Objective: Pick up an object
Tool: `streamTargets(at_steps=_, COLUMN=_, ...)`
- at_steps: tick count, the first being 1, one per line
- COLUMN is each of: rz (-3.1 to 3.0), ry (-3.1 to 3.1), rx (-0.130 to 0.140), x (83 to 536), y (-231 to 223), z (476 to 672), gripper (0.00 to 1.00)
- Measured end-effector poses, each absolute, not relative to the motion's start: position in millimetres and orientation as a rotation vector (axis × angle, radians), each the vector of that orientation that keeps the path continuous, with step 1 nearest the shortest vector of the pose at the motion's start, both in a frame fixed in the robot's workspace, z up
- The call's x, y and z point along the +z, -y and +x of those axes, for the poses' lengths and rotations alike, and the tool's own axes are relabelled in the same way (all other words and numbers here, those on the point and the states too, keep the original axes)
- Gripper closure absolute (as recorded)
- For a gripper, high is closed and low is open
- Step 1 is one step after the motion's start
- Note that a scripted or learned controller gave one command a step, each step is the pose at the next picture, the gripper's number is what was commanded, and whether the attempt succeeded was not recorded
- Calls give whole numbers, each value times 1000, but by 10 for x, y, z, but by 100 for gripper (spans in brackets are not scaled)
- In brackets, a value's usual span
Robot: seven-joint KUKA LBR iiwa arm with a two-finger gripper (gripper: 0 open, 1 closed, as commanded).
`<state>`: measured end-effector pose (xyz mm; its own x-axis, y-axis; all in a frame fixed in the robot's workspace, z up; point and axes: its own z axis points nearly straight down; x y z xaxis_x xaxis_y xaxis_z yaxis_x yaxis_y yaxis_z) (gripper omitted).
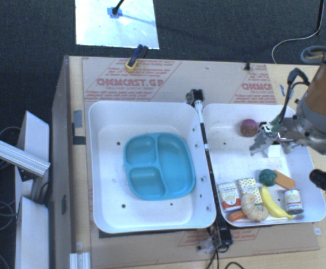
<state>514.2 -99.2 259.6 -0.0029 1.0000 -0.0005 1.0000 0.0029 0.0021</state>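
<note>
Along the near edge of the right bin (pixel 308 167) the banana (pixel 272 202), small can (pixel 293 201) and cartons lie untouched, so nothing is picked yet. Further back, the gripper (pixel 263 144) hangs beside the purple ball (pixel 248 128), jaws apparently apart and empty; the grasp remains.

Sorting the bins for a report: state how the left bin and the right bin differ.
The left bin holds one blue divided plate; the right bin holds many small items, including a banana and a dark red ball. The gripper sits over the right bin, not the left. Both are shallow and white.
</note>
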Motion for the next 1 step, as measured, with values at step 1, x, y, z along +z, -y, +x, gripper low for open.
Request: streamTargets(at_steps=1, rz=2221, ry=-2223, rx=-1, x=1857, y=1120, z=5560, gripper=0)
